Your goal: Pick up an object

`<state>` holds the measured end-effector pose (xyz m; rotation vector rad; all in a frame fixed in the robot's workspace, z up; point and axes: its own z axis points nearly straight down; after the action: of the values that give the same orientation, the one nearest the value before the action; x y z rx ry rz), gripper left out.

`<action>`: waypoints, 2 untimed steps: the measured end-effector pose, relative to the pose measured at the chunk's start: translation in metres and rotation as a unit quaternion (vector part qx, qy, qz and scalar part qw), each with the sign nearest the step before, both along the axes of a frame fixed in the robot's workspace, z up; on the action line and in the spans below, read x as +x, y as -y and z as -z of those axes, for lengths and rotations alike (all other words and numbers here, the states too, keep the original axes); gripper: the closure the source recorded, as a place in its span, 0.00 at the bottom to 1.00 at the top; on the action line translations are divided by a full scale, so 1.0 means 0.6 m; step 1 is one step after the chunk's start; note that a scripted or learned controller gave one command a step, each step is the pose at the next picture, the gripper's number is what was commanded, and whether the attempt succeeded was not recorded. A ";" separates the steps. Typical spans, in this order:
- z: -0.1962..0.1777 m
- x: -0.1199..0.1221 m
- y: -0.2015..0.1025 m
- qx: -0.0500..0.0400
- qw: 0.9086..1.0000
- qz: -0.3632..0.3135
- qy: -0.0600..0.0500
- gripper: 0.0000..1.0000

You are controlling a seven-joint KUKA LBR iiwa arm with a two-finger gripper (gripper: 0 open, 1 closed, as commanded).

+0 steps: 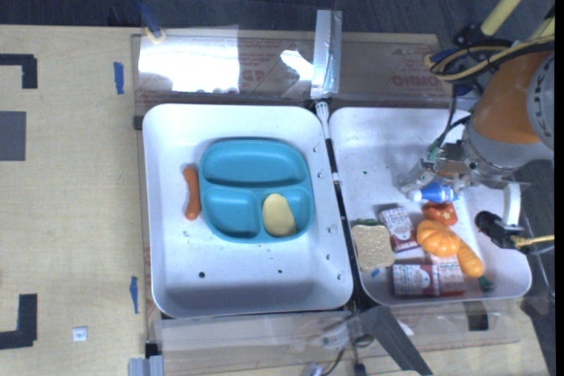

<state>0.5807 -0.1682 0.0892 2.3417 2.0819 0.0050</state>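
A red-labelled packet [426, 278] lies at the right bin's [370, 136] front edge, beside an orange toy [449, 246] and bread slice [373, 246] — the gripper [438, 189] hovers just above them, its opening impossible to judge.

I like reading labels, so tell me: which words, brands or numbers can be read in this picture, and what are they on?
None can be read.
Cardboard behind the bins: reddish print, too blurred.
Red-and-white packet: label too small.
Red-labelled can: label too small.
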 end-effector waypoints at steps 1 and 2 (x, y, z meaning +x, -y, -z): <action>-0.001 -0.063 0.022 0.002 1.000 0.004 0.001 0.00; -0.001 -0.135 -0.014 0.001 0.996 0.093 0.003 0.00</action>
<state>0.4996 -0.1598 0.0896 2.5225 1.8545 0.0124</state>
